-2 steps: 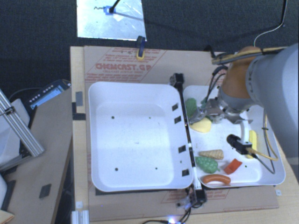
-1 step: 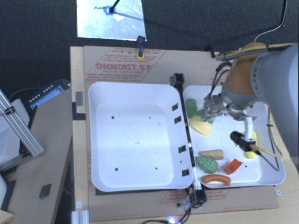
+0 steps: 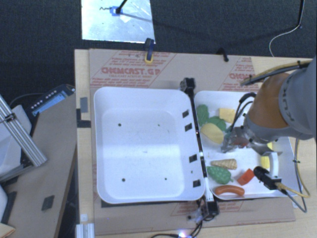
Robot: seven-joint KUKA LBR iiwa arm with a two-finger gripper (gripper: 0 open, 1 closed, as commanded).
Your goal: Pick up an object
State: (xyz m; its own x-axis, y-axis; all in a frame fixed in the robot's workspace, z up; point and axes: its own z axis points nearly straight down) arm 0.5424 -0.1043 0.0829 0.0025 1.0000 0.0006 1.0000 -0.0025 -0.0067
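Down at the front of the right bin (image 3: 285, 145) there's a red sausage-looking thing (image 3: 229, 191) lying flat along the front wall, and that's the closest bit of clutter to the camera. For the pick though, I'm eyeing the yellow lemon-ish piece (image 3: 213, 132), since it sits just beside the gripper (image 3: 232, 142), on its left and a touch further back. Its long axis runs slanted, upper-left to lower-right, roughly pointing at the gripper, so from where I sit the move turns on sliding left over it and lining up across that axis.

Honestly can't tell how the jaws stand; the wrist hides them from this angle, and nothing visible is pinched between them.

Working outward: a green piece (image 3: 202, 114) sits behind the lemon by the divider, a pale yellow wedge (image 3: 227, 114) is further back, a tan cone (image 3: 224, 163) lies just in front of the gripper, then a green lump (image 3: 218, 174) and a small red block (image 3: 245, 176). Over on the other side is the left bin (image 3: 143, 143).
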